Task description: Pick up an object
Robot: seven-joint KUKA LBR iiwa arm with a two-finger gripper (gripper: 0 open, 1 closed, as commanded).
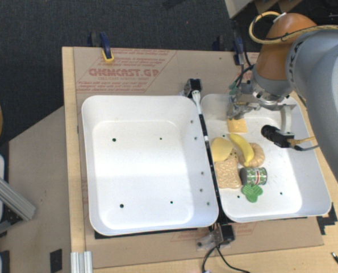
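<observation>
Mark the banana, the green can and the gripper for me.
banana (243, 148), camera view, middle of its curved yellow body.
green can (257, 176), camera view, on its green side wall.
gripper (236, 112), camera view, midway between its fingertips.

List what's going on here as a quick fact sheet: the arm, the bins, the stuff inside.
arm: reaching in from the right
gripper: at the far end of the right bin, close by a pale yellow square
pile: banana, tan block, green can, mid right bin
left bin: nothing in it
</observation>
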